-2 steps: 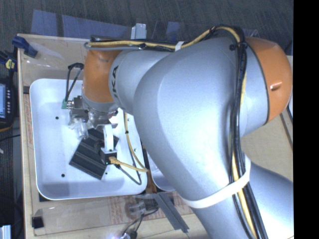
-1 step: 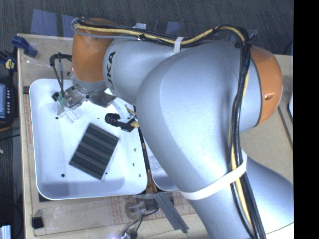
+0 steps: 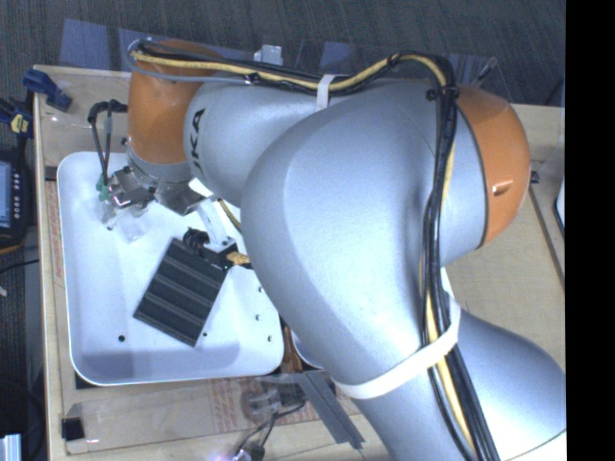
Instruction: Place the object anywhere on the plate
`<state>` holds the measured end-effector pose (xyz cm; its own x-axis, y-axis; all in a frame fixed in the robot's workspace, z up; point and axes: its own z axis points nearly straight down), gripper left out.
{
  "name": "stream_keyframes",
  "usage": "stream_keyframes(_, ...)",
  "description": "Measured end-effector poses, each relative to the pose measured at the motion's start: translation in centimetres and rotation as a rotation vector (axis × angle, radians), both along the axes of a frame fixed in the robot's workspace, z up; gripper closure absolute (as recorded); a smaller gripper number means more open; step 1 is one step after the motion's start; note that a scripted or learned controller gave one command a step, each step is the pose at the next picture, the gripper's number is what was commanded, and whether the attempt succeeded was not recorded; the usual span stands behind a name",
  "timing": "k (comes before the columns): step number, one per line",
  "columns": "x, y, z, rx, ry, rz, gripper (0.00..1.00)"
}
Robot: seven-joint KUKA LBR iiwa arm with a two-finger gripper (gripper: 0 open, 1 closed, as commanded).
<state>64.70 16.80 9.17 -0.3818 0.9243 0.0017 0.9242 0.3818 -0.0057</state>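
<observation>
While over white bin (image 3: 86, 353), hand (image 3: 123, 198), near dark ridged block (image 3: 181, 291).

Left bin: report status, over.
Hand low over left bin, upper corner. Dark ribbed block lies flat mid-bin, apart from hand. Arm covers right side.

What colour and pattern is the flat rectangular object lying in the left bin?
Dark grey to black with parallel ridges, seen in the camera view: flat rectangular object in the white left bin.

White bin (image 3: 77, 257) on the wooden bench (image 3: 500, 277); dark ribbed rectangular panel (image 3: 181, 291) lying tilted inside the bin.
</observation>
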Motion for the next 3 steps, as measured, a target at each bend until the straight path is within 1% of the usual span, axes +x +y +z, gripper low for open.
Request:
stream_keyframes(1, -2.3, -3.3, 0.0, 0.001, -0.001, 0.282, 1.00)
stream_keyframes(2, -7.1, -5.1, 0.1, 0.002, -0.007, 0.147, 1.00)
stream_keyframes(3, -3.9, 2.6, 0.0, 0.000, -0.003, 0.193, 1.00)
